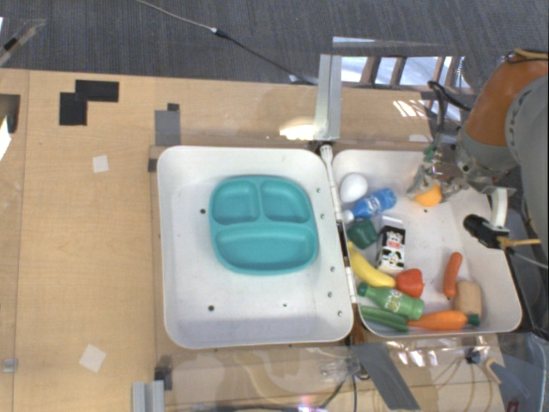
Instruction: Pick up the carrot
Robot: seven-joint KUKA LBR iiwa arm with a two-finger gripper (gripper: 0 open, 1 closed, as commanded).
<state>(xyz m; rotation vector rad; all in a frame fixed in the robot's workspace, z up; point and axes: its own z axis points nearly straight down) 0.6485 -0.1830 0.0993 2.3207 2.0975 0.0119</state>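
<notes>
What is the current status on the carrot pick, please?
Gripper at right bin's far end, by an orange piece. Carrot untouched at near edge. Green bottle and bread roll crowd it.

The gripper (431,181) hangs over the back of the right bin (506,303), an orange-yellow item (428,197) just beneath its tip. The carrot (443,320) lies well toward the front from it, along the near wall. A teal tray (262,224) sits in the left bin (184,256), far left of the gripper.
</notes>
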